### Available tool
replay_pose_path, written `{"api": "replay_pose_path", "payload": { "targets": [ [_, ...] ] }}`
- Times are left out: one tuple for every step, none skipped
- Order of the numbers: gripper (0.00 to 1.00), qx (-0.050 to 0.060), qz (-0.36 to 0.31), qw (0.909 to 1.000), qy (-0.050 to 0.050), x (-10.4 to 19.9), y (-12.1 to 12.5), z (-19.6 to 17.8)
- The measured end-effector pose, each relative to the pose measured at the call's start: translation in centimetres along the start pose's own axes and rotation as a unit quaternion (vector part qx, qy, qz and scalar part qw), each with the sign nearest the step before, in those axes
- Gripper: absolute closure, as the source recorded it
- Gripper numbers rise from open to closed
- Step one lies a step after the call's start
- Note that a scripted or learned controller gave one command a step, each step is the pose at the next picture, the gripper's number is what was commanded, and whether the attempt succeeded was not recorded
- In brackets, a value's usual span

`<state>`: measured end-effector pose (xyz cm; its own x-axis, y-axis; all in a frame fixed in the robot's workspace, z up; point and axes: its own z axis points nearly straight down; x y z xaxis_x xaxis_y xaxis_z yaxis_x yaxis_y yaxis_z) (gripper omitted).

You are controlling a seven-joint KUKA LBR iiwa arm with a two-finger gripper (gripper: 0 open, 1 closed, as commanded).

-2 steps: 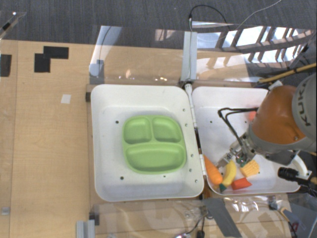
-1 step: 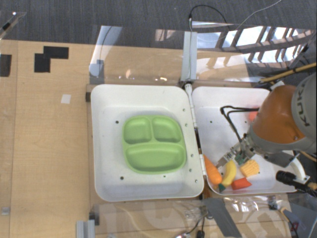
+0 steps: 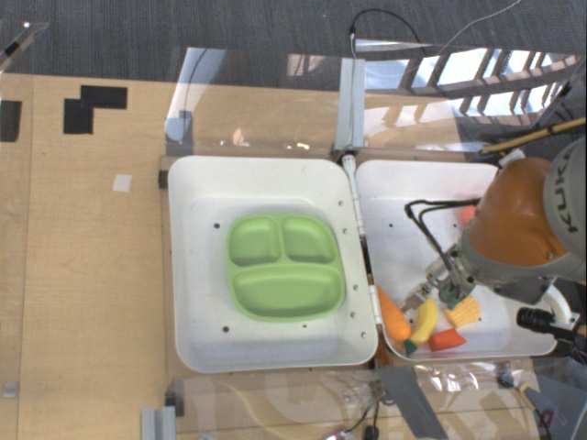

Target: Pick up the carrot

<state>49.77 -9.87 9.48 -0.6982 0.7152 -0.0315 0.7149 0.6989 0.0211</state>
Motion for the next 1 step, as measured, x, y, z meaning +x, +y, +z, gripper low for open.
{"api": "replay_pose_path", "payload": {
  "targets": [
    [0.0, 0.006, 0.126, 0.992, 0.004, 0.59, -0.09, 0.17]
  ]
}}
